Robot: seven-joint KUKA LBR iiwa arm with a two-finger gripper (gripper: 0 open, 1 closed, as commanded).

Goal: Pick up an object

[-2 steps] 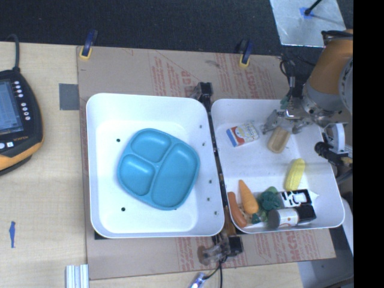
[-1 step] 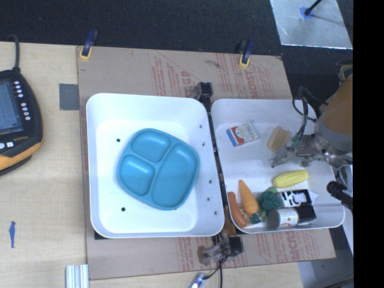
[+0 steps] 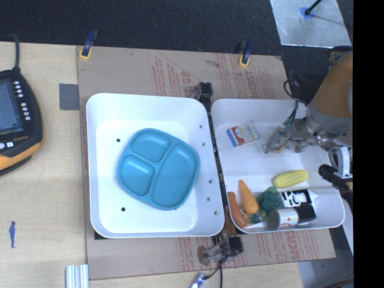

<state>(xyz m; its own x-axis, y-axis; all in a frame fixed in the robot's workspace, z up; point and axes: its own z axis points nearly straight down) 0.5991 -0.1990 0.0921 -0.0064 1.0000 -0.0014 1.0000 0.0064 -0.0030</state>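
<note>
Up on the worktop (image 3: 54, 221) sit two white bins, side by side. Inside the left bin (image 3: 102, 161) lies a blue plate (image 3: 158, 168) with three parts. The right bin (image 3: 240, 110) has many small things in it. A little card (image 3: 242, 133) in red, white and blue lies near the top left of this bin. A yellow corn (image 3: 290, 177) lies lower down, and an orange carrot (image 3: 247, 197) lies to its left, leaning. A green thing (image 3: 268, 199) sits between them, and a small bottle (image 3: 283, 218) lies on its side along the bottom wall. The claw (image 3: 281, 141) hangs low over the top part of the right bin, between the card and the corn. Its fingers are spread apart with nothing between them.
</note>
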